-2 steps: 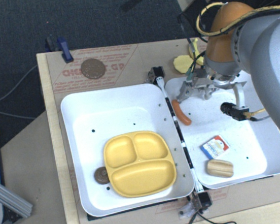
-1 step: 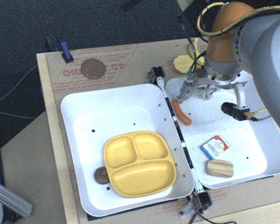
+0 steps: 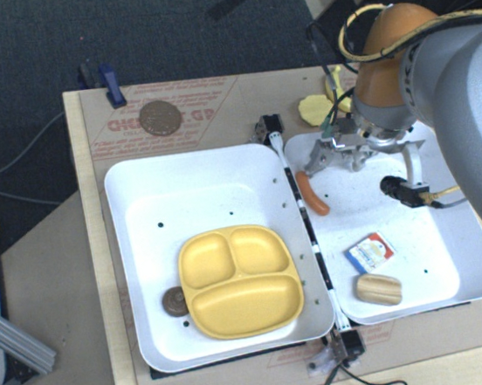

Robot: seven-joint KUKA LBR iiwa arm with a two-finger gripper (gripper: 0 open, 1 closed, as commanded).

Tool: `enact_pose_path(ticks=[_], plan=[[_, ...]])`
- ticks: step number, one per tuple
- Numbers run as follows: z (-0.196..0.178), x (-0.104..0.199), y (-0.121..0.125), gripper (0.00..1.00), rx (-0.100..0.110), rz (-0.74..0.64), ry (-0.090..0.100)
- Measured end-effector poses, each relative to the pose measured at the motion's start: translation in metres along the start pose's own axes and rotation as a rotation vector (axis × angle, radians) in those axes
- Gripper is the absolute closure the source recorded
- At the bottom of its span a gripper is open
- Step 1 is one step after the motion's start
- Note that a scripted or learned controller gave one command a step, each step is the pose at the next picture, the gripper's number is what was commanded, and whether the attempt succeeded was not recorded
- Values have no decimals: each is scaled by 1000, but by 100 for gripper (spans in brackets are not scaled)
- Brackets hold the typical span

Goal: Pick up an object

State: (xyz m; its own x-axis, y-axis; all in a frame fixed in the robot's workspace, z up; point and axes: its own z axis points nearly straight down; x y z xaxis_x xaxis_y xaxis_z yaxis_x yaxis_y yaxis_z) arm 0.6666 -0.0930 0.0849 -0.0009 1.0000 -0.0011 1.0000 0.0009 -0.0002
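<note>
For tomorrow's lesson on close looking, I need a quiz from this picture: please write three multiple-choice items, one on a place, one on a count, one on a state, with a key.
1. Where does the yellow three-compartment plastic plate lie?
A. In the left white bin
B. In the right white bin
C. On the cardboard

2. How many loose things lie on the floor of the right white bin?
A. One
B. Three
C. Six

3. How does the tan wooden block stand to the small blue-and-white card packet?
A. Stacked on it
B. Close below it in the picture, apart
C. In the other bin

Key: 1 A, the left white bin surrounds it. 2 B, the orange sausage-shaped toy, packet and block. 3 B, white floor shows between them.
</note>
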Motion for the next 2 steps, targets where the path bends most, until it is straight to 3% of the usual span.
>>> enact_pose_path(ticks=[2], plan=[[0, -3, 0, 0, 0, 1, -1]])
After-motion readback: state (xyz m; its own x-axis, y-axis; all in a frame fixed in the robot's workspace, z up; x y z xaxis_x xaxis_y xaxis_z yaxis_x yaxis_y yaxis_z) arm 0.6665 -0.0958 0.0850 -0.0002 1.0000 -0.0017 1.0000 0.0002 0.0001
